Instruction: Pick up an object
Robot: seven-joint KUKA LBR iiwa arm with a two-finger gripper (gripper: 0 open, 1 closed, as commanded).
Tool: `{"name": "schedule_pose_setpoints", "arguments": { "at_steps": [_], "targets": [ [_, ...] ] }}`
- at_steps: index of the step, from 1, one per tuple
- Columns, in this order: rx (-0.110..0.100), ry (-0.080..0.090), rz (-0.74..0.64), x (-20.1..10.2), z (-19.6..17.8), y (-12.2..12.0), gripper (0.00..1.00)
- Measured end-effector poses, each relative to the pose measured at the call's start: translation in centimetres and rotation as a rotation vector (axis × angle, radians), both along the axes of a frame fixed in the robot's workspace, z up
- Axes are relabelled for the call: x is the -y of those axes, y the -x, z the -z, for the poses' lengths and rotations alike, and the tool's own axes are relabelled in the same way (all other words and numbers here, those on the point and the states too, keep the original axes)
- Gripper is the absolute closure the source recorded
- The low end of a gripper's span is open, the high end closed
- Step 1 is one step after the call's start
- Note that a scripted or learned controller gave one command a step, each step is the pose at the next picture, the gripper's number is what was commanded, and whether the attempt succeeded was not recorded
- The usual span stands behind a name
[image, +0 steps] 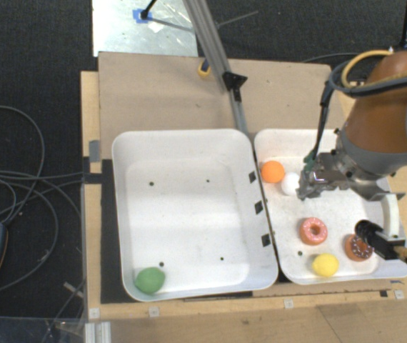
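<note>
Two shallow white bins sit side by side on a brown bench, seen from above at a slant.

Nearest the viewer, in the front left corner of the left bin, lies a green ball. In the right bin, a yellow ball rests near the front edge. Just beside it to the right is a brown doughnut with a black part of the arm's hardware over its right side. Slightly farther back, between the two, lies a pink frosted doughnut.

Farther back in the right bin, an orange ball sits close to the wall shared with the left bin, and a small white ball lies touching or nearly touching it on the right.

The gripper hangs low just beside the white ball, on its right. Whether its jaws are spread or closed cannot be told. The grey arm with its orange band reaches in from the right.
</note>
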State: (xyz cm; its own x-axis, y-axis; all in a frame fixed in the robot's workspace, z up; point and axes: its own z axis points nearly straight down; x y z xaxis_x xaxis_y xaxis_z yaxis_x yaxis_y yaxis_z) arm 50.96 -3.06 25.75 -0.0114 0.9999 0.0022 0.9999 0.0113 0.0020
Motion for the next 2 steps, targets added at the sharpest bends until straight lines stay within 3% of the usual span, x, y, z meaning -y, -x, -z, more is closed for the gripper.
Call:
{"name": "schedule_pose_setpoints", "arguments": {
  "at_steps": [2],
  "targets": [
    [0.001,0.000,0.000,-10.6,0.4,-4.4,1.00]
  ]
}}
